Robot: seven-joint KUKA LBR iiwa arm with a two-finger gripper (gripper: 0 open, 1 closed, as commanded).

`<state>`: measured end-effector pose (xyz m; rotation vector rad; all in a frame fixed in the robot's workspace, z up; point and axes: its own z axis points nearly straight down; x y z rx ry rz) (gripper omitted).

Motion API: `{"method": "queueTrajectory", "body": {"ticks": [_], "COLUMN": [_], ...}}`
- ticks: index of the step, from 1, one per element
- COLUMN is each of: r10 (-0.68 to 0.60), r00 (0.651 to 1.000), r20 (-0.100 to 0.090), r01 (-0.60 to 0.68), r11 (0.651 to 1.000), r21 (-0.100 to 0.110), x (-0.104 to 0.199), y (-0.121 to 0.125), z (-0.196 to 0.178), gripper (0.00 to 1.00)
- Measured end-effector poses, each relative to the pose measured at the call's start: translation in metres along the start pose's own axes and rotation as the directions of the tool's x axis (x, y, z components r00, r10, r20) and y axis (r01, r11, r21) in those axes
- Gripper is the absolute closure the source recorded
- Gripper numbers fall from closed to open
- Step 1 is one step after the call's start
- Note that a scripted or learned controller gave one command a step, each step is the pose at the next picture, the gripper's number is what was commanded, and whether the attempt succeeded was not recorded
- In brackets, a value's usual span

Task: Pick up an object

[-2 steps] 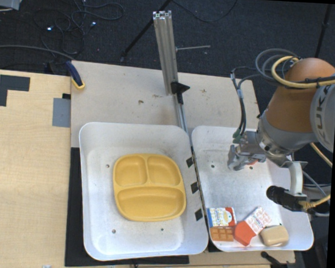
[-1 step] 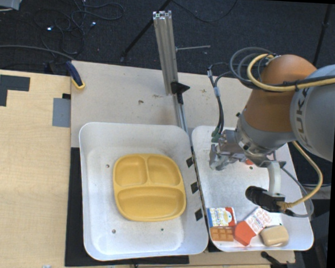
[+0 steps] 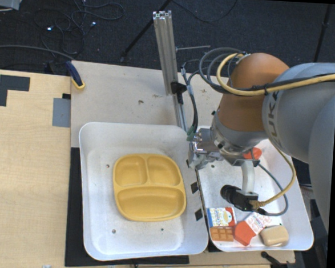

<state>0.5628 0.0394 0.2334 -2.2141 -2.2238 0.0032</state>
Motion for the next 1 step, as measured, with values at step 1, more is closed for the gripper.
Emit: {"method": "queueTrajectory", "body": {"ticks": [1], "r10": [-0.001], "r00": [1.000], "r20": [0.000], "r01": [0.001], "r11": [1.000], "r21": [0.002], "x": [0.0582], "y": [-0.0167], "z": [0.0068], "gripper": [1.00]}}
